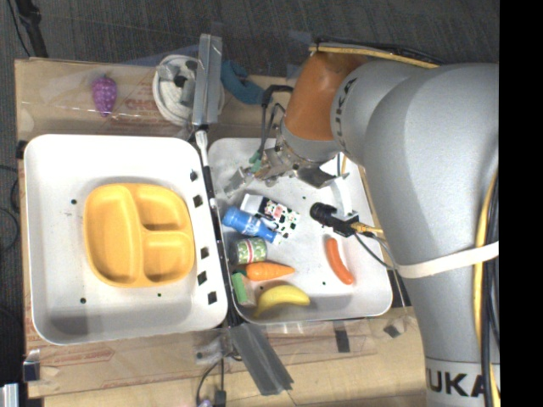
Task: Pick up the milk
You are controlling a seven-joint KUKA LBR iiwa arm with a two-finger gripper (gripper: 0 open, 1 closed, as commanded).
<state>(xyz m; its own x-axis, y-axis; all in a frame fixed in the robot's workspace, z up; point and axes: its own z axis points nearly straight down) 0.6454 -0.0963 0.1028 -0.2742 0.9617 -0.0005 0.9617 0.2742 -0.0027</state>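
The grey arm reaches into the right bin point(373, 299), its gripper point(265, 166) low near the bin's far edge; how it stands cannot be told. The milk point(273, 214), a small white carton, lies mid-bin beside a blue bottle point(247, 223). A yellow tray point(140, 232) sits in the left bin point(51, 312).

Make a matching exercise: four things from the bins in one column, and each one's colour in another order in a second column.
Things:
1. divided tray
2. banana
3. carrot
4. bottle

Colours:
A. blue
B. orange
C. yellow, lying in the right bin
D. yellow-orange, lying in the left bin

Pairs: 1-D, 2-C, 3-B, 4-A
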